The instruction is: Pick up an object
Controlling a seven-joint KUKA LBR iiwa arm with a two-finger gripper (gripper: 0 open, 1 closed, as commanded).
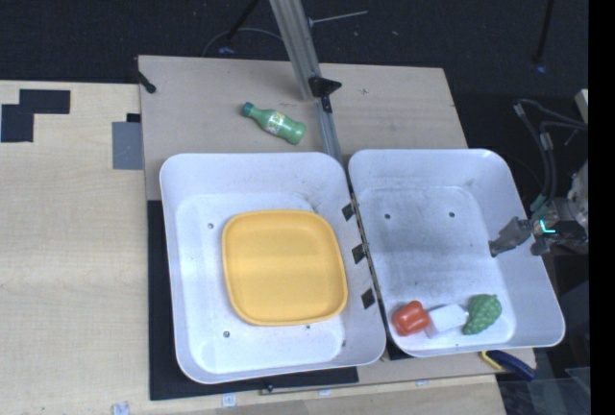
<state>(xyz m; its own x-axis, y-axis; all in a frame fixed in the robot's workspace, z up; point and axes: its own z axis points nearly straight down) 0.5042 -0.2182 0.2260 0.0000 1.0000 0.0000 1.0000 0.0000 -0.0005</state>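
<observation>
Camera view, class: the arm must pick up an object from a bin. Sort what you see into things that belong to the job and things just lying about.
Belonging to the job:
red pepper
white block
green bunch
yellow plate
right bin
left bin
end effector

Just lying about:
green bottle on the bench behind the bins
metal rail

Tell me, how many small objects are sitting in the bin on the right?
3, clustered near its front edge: a red pepper-like toy on the left, a white block in the middle, and a green bumpy piece on the right. Nothing seems hidden beneath them.
</observation>
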